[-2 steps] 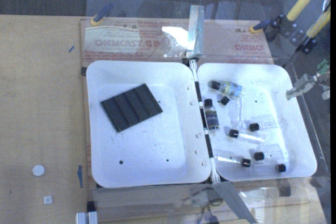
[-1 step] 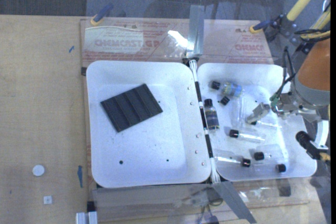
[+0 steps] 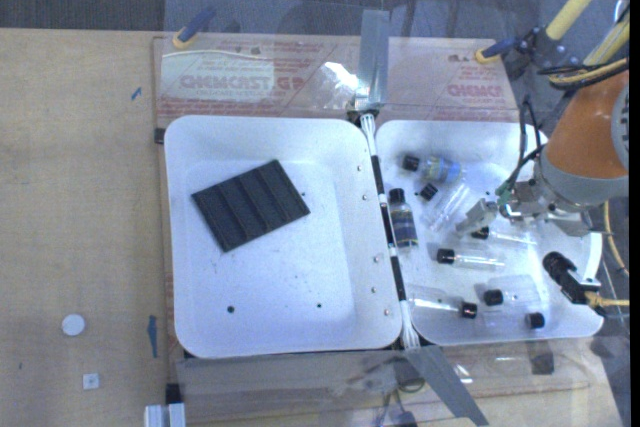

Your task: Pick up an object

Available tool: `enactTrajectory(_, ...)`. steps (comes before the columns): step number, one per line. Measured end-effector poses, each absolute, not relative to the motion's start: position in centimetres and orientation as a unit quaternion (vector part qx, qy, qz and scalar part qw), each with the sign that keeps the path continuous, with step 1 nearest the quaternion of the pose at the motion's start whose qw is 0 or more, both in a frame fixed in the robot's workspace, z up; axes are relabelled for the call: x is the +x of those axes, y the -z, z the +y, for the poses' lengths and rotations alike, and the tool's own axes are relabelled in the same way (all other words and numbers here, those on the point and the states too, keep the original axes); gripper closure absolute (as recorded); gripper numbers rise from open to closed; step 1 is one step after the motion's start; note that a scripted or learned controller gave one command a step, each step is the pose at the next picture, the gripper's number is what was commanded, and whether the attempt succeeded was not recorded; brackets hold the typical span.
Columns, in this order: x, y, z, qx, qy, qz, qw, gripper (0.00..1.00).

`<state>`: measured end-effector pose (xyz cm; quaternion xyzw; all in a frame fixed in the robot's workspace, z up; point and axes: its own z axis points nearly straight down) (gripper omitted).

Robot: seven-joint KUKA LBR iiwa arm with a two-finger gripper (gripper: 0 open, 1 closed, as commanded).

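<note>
Hovering jaws [image 3: 487, 213], state unclear | right bin [image 3: 560, 327]: several capped vials | left bin [image 3: 190, 315]: one ridged black pad [image 3: 250, 204]

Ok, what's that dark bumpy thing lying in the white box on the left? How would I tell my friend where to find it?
Look at the left white bin of the two side by side. In its upper-left part lies the dark ridged mat, flat and turned at a slant. It is big, rectangular and grooved, unlike the tiny dark specks near it or the small clear vials in the right bin.
</note>
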<state>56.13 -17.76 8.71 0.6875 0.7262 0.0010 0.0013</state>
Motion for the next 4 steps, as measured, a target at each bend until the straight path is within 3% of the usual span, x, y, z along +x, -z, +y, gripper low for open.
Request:
enactTrajectory(1,56.8,-9.1,-20.1,0.706,-0.0041,0.708,-0.006,0.00)
enactTrajectory(2,55.3,-8.7,-17.4,0.695,-0.0014,0.719,0.001,0.00)
enactTrajectory(3,60.3,-9.1,-20.7,0.681,-0.0072,0.732,-0.009,0.00)
enactTrajectory(4,55.9,-11.2,-17.3,0.676,-0.0002,0.737,0.000,0.00)
